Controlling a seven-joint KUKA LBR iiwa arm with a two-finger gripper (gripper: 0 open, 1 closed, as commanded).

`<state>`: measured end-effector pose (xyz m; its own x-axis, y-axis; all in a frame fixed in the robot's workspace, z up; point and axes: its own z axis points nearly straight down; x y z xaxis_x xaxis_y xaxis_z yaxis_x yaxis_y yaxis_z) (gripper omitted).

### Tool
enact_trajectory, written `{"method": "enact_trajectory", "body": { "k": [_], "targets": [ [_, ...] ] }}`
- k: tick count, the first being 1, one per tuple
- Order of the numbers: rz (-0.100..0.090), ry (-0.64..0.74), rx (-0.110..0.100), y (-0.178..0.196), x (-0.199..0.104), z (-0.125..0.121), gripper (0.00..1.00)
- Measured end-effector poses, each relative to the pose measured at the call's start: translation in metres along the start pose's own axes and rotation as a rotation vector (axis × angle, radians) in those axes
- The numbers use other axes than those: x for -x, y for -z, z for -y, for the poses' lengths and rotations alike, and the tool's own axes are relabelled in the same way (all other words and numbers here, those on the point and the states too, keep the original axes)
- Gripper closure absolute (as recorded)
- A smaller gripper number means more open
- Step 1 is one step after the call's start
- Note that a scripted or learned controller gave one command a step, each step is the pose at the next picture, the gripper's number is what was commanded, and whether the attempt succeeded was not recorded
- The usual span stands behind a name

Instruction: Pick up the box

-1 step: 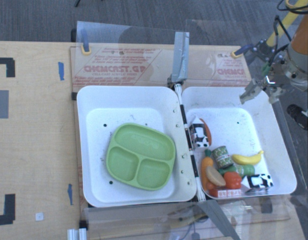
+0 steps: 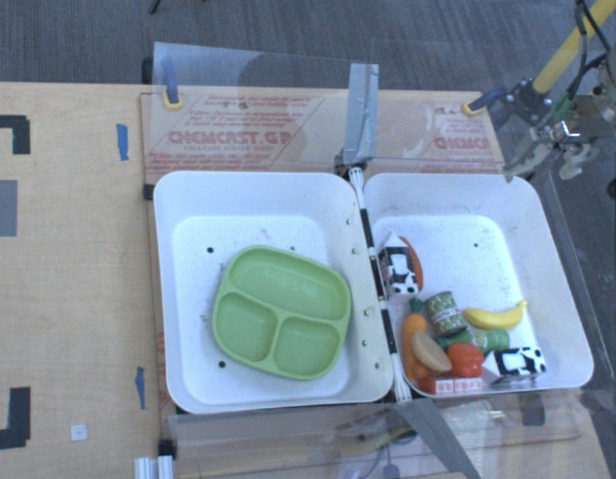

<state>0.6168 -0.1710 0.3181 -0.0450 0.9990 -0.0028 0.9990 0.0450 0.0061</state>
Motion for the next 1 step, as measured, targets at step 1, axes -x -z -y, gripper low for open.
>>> {"method": "enact_trajectory", "body": {
  "k": [1],
  "targets": [
    [0.001, -0.241, 0.000, 0.0596, 0.0079, -0.0402, 0.00]
  ]
}}
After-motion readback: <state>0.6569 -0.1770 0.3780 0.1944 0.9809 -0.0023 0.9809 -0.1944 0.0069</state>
